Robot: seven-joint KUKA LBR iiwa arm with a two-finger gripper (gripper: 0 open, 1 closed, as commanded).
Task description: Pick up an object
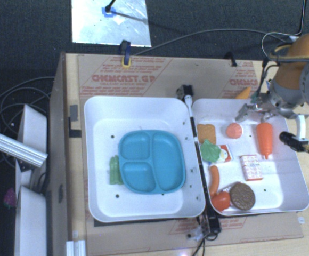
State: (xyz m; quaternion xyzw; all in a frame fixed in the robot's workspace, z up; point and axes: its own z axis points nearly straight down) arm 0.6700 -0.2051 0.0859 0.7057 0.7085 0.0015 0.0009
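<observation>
The right bin (pixel 290 193) holds the pickable things. A toy carrot (pixel 265 138) lies lengthwise near the far right, orange and tapering toward the near side. Left of it sits a round pinkish-red slice (pixel 234 130), flat. A tan bread slice (pixel 206 133) lies by the left wall, with a green lettuce piece (pixel 210 152) just below. A small red-and-white box (pixel 251 167) lies flat mid-bin. A sausage (pixel 213 179), a tomato (pixel 221 200) and a brown round patty (pixel 242 196) cluster at the near edge.

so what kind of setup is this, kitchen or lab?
Likely a robot lab test bench, not a kitchen: two white bins on a board, toy food such as a carrot and a blue divided plate, loose cables on dark carpet, arm's gripper above.
</observation>
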